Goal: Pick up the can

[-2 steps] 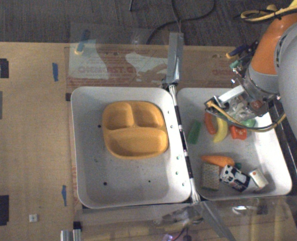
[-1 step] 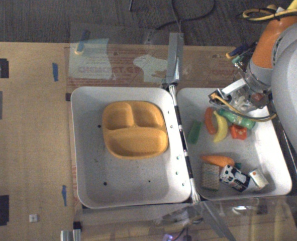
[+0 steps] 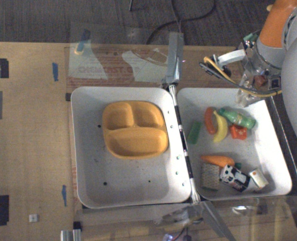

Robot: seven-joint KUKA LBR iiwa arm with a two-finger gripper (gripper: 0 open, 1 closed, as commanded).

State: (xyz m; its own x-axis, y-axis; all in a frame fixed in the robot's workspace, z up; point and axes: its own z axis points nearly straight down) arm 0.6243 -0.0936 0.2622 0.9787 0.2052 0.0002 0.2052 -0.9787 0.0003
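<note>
Can: the small pale cylinder (image 3: pixel 259 179) lying on its side in the right bin's (image 3: pixel 276 149) near right corner; its label is too small to read.
Gripper (image 3: pixel 250 92): above that bin's far edge, well apart from the can; I cannot tell how it is set.
Beside the can: a black-and-white toy (image 3: pixel 233 176), a carrot (image 3: pixel 217 160).
Farther back: green bottle (image 3: pixel 237 118), banana (image 3: pixel 220 127).
Left bin (image 3: pixel 88 185): orange divided plate (image 3: pixel 134 129).

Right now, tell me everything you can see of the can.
The can is small and pale with a red patch, and seems to lie on its side in the right bin, in the corner at the picture's lower right. A black-and-white object lies close on its left; I cannot tell if they touch. Its label is too small to read.
</note>
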